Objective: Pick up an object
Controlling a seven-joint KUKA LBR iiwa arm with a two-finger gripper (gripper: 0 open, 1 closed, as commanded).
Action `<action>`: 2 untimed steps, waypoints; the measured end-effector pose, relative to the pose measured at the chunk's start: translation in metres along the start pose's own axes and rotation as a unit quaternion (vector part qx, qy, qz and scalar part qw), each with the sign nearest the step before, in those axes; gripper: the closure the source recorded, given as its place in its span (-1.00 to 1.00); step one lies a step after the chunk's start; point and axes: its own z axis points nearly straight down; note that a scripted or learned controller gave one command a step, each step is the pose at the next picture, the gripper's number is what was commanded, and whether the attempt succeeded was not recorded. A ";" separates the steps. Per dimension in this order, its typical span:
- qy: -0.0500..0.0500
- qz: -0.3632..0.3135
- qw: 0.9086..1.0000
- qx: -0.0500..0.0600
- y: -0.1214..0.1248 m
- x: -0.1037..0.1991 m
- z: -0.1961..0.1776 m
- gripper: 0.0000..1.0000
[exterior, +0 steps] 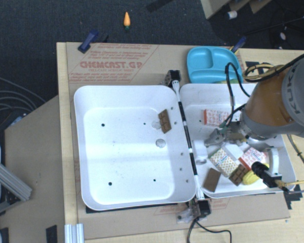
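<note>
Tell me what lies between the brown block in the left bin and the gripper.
In the camera view, between the brown block and the gripper lie bare bin floor and the two bins' touching rims; no loose object.

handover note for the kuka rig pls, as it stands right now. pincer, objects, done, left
Pincer: low in the right bin, among the clutter; can't tell from this view whether it is open or shut, and nothing is visibly held.
Right bin: white packet with red print, dotted packet, red-and-white packet, brown block near the front wall, a second brown block, yellow item.
Left bin: brown block, small clear disc.
Done: arm is down at the pile.
Left: confirm a grasp, then lift an object out.
</note>
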 end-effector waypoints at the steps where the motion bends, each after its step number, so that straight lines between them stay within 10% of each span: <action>1: 0.007 -0.005 1.000 0.016 0.074 -0.018 0.013 -1.00; 2: 0.007 -0.005 1.000 0.016 0.075 -0.018 0.004 1.00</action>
